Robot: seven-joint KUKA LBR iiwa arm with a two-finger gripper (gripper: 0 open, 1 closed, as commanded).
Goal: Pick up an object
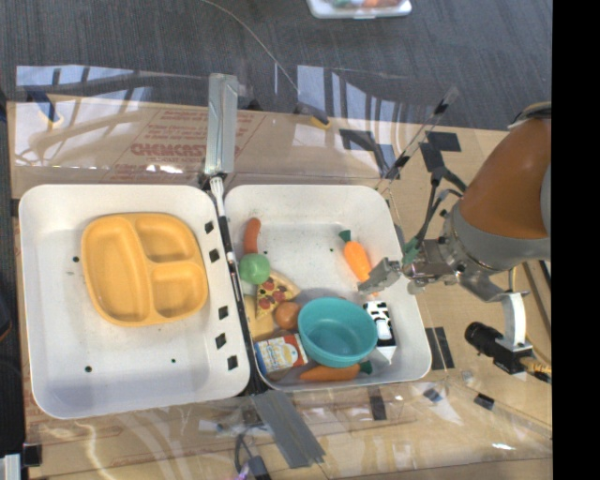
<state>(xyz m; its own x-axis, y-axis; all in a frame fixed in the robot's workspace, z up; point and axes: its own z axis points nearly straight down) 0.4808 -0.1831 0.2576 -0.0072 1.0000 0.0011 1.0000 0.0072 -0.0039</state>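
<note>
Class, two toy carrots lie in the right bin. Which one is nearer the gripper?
The carrot by the bin's right wall, with its green top pointing up-left, lies just left of the gripper. The other carrot lies at the bin's front edge, below the teal bowl.

Bright, even light from overhead.
Pale window-like reflections streak the clear panel [309, 103] behind the white bins [56, 375]; shadows are soft, focus slightly grainy.

top tray [360, 7]: cut by upper edge | lower carrot [328, 373]: partly under teal bowl [337, 331] | cow-print box [381, 323]: partly behind bowl | arm [506, 197]: cut off right
</note>
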